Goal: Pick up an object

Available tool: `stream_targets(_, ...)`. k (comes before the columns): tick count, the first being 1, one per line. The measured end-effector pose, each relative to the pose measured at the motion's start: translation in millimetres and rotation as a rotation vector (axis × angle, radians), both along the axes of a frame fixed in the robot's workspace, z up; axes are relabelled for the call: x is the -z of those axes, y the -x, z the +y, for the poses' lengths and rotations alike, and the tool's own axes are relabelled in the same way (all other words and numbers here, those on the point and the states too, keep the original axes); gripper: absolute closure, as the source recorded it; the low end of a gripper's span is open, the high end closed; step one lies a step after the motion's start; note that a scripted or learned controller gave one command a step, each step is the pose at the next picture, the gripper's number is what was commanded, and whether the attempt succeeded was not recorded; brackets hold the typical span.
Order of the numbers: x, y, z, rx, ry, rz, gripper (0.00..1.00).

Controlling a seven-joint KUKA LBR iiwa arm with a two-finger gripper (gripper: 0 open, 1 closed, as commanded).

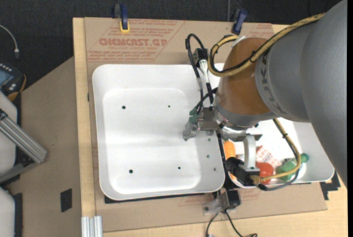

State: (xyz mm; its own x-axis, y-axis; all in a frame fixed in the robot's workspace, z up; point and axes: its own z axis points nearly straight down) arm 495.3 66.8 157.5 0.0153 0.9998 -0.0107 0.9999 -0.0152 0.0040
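Red printed lettering seen on brown cardboard sheet [165, 37] laid on counter, along far edge beyond left white bin [110, 120]. Large line read as "CHEMCAST GP", last letters partly blurred. Smaller red line printed above and another below, both too small to be read. No other legible text, numbers or signs noted.
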Motion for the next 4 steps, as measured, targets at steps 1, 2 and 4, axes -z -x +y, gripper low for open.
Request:
stream_targets(1, -103.1, -66.5, -43.6, -0.011, -0.008, -0.013, 0.0)
stream_targets(2, 6.6, -24.5, 33.6, -0.021, -0.013, 0.016, 0.0)
stream_targets(4, -26.8, 16.4, -52.4, -0.013, -0.011, 0.006, 0.0)
